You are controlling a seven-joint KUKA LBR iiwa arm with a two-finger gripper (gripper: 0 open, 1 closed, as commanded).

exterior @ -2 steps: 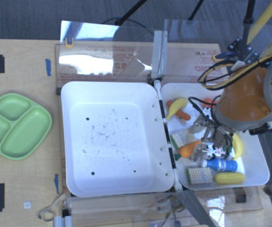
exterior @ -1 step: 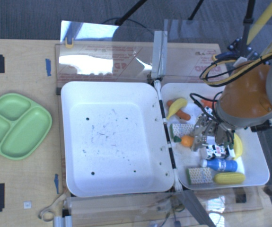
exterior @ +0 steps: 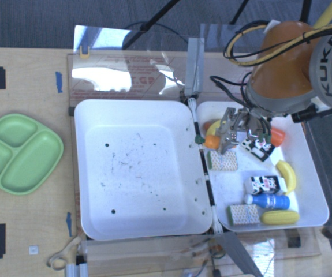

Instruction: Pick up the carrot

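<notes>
The carrot (exterior: 212, 142) is a small orange piece with a green tip, lying at the upper left of the right bin (exterior: 314, 196), close to the divider between the bins. My gripper (exterior: 234, 135) hangs low over that spot, just right of the carrot, and its metal parts cover some of it. Whether the carrot sits inside the gripper cannot be made out. A yellow object (exterior: 213, 128) lies right behind the carrot.
In the right bin lie an orange-red piece (exterior: 278, 136), a black-and-white item (exterior: 260, 149), a checked sponge (exterior: 224, 162), a banana (exterior: 287, 175), a cow-patterned carton (exterior: 264, 184), a blue bottle (exterior: 271, 201), a corn cob (exterior: 279, 217) and a second sponge (exterior: 243, 214). The left bin (exterior: 137, 166) adjoins it. A green divided plate (exterior: 19, 152) lies far left.
</notes>
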